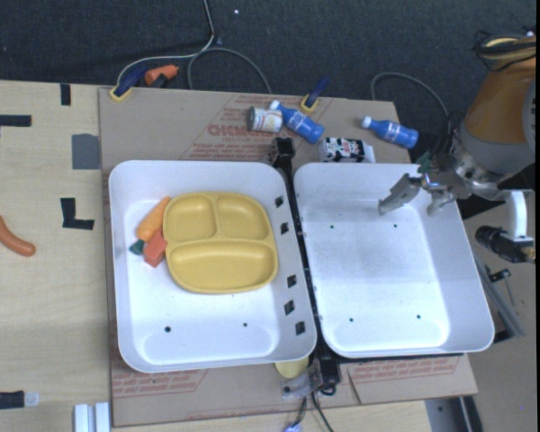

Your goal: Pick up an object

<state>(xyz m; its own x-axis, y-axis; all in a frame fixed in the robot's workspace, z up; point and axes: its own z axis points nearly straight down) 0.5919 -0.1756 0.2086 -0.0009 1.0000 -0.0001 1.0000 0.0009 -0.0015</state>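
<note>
Looking down at a slant, we see the gripper (417, 195) poised over the upper right part of the right bin (387, 331), its two grey fingers (394, 196) spread apart with nothing between them. That bin is a shallow, smooth white plastic tub with rounded corners and a few small dark dots on its floor. Beside it, the left bin (207, 336) has the same form and holds a glossy yellow plate (220, 241), rounded and divided into three compartments. Touching the plate's left edge lies an orange carrot-shaped toy (151, 220), tapered and tilted, with a small red and green piece (151, 251) just below it. On the brown cardboard behind the bins we see two blue bottles (391, 132) with white caps, lying on their sides, and a small black-and-white box (346, 150). Well apart on the pale wooden worktop (36, 313), an orange sausage-shaped toy (11, 235) rests alone.
</note>
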